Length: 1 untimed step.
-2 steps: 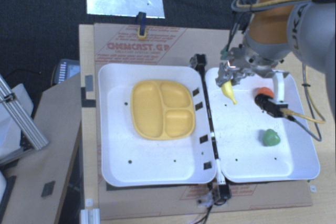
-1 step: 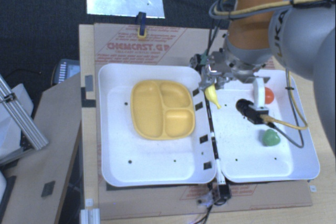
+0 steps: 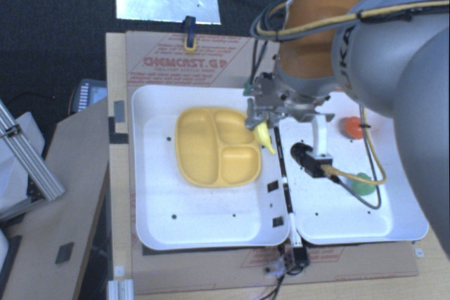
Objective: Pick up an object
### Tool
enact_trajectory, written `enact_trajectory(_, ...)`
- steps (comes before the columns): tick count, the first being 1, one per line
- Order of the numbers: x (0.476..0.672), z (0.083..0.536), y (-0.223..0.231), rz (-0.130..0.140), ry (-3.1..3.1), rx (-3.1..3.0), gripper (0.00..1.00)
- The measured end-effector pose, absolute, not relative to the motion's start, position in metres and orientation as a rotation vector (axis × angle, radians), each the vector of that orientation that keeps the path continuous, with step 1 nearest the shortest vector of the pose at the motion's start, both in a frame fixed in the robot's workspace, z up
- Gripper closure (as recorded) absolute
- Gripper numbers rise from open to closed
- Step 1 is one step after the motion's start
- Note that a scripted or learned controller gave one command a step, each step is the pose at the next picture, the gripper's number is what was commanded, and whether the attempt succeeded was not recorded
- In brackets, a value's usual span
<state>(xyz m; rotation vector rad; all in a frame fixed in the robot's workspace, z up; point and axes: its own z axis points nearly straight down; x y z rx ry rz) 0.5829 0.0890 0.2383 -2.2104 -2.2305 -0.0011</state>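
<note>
Left bin: a shallow white plastic bin point(image 3: 176, 214), lying on a brown cardboard sheet with red print point(image 3: 190, 60).
Plate: a pale yellow plastic plate with three compartments point(image 3: 214, 147) lies flat in the middle of the left bin.
Task's thing: a small, bright yellow, tapered piece point(image 3: 265, 137), smooth and slightly curved like a tiny banana.
Its place: at the right edge of the left bin, just beside the plate's right rim and close to the seam where the two bins meet.
Its long axis: it slants from upper left to lower right, and the narrow tip points to the lower right.
Claw: the metal claw point(image 3: 261, 117) sits directly over the piece's upper end; I cannot tell whether it is apart, together or clamped on the piece.
Arm: the grey arm with an orange band point(image 3: 394, 46) reaches in from the right.
Right bin: a matching white bin point(image 3: 337, 214) holds a small orange ball point(image 3: 351, 126) near its far right side and a small green rounded thing point(image 3: 364, 185) nearer the front.
</note>
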Motion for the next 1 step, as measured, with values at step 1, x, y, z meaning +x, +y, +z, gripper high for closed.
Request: enact_trajectory(1, 0.5835, 0.2388, 0.0863, -0.001, -2.226, -2.217, 0.00)
